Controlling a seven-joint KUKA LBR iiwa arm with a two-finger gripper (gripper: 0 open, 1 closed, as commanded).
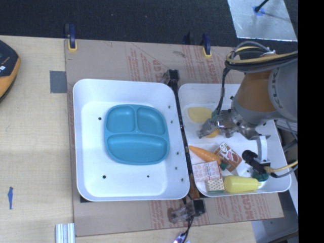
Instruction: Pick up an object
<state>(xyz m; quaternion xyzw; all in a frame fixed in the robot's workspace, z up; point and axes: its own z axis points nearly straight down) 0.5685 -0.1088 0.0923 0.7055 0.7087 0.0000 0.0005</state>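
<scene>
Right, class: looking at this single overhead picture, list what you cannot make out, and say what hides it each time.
- Pincer: open or shut cannot be told; the wrist covers it from above.
- Right bin: its far right part is hidden under the arm.
- Yellow piece near the pincer: partly covered, shape unclear.
- Printed packet: label too small to read.
- Orange-and-black object: cut off by the left edge.

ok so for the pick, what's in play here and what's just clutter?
In play:
- grey arm's two-finger gripper
- right white bin items: orange carrot, yellow banana-shaped toy, small printed carton, pale yellow round piece

Lying about:
- blue divided plastic plate in left white bin
- orange-and-black device
</scene>
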